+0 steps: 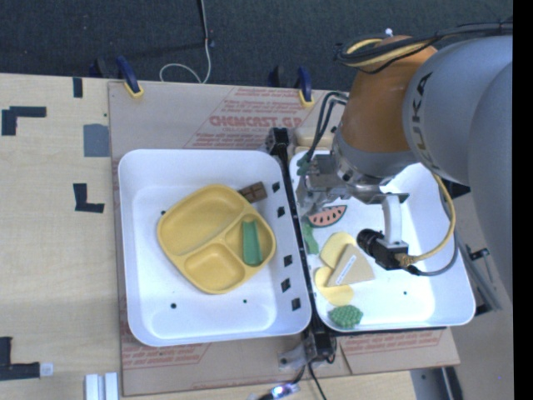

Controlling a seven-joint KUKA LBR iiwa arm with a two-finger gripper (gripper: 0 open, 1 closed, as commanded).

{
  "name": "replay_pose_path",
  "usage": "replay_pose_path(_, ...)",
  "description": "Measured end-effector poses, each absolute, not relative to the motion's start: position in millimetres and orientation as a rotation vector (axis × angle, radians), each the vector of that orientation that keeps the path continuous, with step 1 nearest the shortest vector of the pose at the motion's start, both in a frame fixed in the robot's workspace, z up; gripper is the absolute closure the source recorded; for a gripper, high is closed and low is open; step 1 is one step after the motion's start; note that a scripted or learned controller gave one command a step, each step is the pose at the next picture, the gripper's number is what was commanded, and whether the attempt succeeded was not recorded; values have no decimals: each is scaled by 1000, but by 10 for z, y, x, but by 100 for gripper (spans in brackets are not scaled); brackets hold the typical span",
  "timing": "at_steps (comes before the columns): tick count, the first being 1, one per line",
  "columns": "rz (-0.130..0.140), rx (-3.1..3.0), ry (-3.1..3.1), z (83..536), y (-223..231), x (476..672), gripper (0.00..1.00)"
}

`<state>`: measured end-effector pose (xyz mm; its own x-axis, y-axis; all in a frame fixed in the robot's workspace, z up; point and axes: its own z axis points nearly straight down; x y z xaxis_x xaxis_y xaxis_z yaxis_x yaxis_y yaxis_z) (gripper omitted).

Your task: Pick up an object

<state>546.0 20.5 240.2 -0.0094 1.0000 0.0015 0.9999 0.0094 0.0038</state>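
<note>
From the overhead camera, the arm leans over the right bin point(450, 307), its pincer point(321, 192) low beside the divider, just above the watermelon slice point(327, 217). How wide the pincer stands, or whether it grips anything, I cannot tell. Cheese wedge point(350, 271) and green piece point(345, 315) lie nearer the front. The left bin point(141, 307) holds a yellow tray point(200, 223). Looks like the approach; next, descend squarely and close.
</note>
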Motion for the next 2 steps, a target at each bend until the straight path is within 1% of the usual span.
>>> replay_pose_path(1, -1, 2226, 2216, 2832, -345, 4978, 100)
replay_pose_path(2, -5, 2216, 2235, 2579, 434, 4820, 100)
